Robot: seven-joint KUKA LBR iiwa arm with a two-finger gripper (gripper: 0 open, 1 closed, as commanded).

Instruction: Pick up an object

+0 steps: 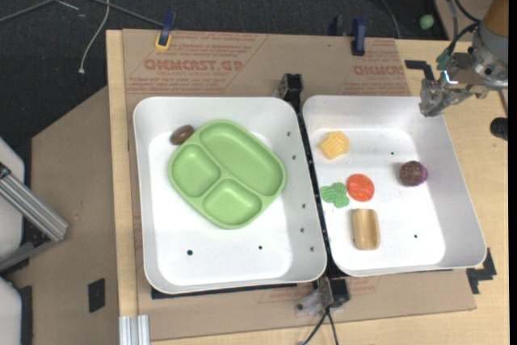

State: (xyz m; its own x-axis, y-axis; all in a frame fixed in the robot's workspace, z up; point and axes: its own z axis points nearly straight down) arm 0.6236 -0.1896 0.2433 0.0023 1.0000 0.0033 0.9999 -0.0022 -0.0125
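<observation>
The right bin (pixel 452 242) holds several small items: a yellow piece (pixel 334 145), a red-orange round one (pixel 360 187), a green leafy piece (pixel 334 193), a tan cylinder (pixel 365 228) and a dark purple ball (pixel 413 172). A brown oval item (pixel 182 134) lies in the left bin beside a green divided plate (pixel 227 173). My gripper (pixel 434 103) hangs at the right bin's far right corner, over its rim, apart from every item. Nothing shows between its fingers.
The left bin (pixel 166 254) sits against the right one along a black centre divider. Blue clamps (pixel 167 28) hold the cardboard backing at the far edge. Cables trail over the dark floor at upper left. The arm's cabling hangs at the upper right.
</observation>
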